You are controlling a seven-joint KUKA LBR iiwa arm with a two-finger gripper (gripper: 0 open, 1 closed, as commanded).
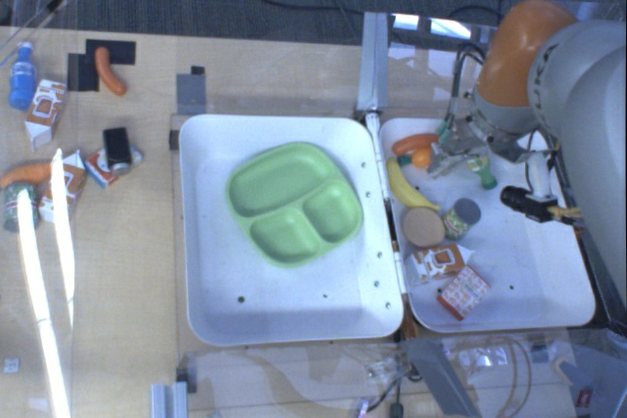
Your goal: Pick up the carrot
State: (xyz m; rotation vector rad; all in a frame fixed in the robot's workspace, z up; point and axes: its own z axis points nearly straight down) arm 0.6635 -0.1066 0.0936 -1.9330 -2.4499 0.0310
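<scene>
The carrot lay in the upper left corner of the right bin, just above a banana. The gripper hung just right of the carrot, beside it; whether anything sat in its grasp I cannot tell.

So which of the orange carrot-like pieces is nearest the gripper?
The carrot in the right bin, right beside the gripper above the banana. The other orange pieces lie on the bench, far left.
</scene>
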